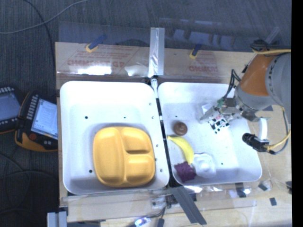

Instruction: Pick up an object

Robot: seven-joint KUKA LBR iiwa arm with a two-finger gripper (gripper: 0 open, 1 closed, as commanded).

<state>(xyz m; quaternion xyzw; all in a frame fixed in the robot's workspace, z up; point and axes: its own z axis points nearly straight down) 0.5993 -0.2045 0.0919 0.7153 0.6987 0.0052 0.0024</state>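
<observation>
Grapes point(185, 171) lie at the right bin's point(246, 171) near edge, touching a banana point(182, 147) and a white cup point(204, 162); a brown ball point(180, 127) sits behind. Farther right hangs the pincer point(218, 118), its grip impossible to judge. Left, a yellow tray point(124, 155).

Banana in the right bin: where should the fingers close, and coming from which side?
Grip the banana at its mid-body, coming straight down, fingers closing across its narrow width. It lies flat and curved along the bin's left wall, and its lower end touches the purple item, so the middle probably gives most room.
</observation>
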